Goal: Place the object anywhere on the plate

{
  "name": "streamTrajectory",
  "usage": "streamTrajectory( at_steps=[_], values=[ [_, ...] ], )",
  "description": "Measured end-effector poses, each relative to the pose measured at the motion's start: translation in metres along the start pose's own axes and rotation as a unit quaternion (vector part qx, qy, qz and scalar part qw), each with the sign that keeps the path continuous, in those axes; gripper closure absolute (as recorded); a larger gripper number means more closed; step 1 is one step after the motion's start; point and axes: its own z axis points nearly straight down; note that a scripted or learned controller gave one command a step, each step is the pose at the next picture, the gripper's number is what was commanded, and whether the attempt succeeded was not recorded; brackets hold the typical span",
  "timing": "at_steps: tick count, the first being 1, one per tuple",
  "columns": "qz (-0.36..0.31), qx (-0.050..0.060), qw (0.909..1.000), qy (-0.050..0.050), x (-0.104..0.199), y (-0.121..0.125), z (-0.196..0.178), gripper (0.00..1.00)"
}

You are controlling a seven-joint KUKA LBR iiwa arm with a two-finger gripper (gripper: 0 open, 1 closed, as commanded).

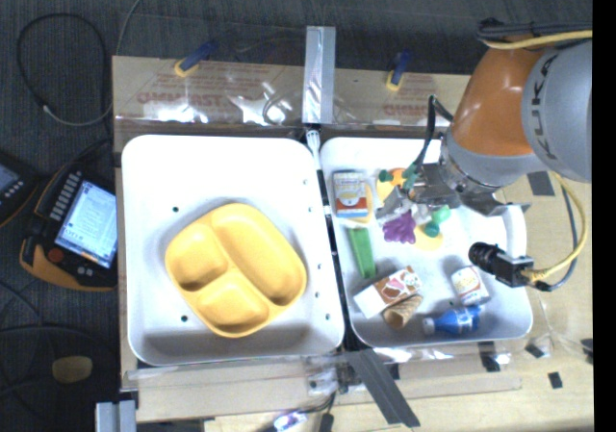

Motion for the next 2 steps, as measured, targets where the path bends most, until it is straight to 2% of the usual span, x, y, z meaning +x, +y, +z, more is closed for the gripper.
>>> streamTrajectory(
  at_steps=[1, 2],
  values=[
    [-0.181, 0.0, 0.9836, 0.004, 0.111, -0.0408, 0.031, 1.0],
    [-0.18, 0.0, 0.9836, 0.004, 0.1108, -0.0408, 0.031, 0.0]
  ],
)
